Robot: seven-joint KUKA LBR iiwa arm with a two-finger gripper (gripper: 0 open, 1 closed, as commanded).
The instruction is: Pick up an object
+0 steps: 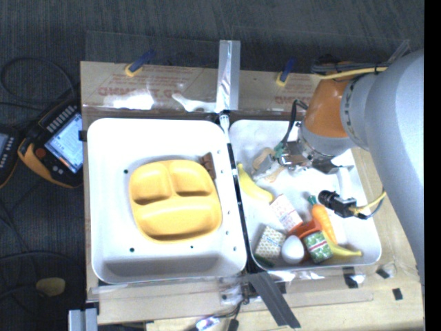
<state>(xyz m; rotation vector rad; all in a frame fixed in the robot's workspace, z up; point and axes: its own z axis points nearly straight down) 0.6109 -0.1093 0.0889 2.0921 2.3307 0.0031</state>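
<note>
My gripper (284,154) is low in the back of the right bin (368,234), hanging from the grey arm with its orange band. Just left of it lies a tan crumpled thing (262,161), close to or touching the gripper. A yellow banana (252,186) lies along the bin's left wall. Nearer the front are a small white and red carton (286,213), an orange carrot (322,223), a white egg (293,249), a green can (317,246) and a checkered packet (270,240). I see nothing lifted off the bin floor.
The left bin (103,254) holds a yellow divided plate (176,198) and a small brown piece (207,162) by its right wall. A second yellow banana (346,252) lies at the right bin's front right corner. The arm covers the right bin's back right part.
</note>
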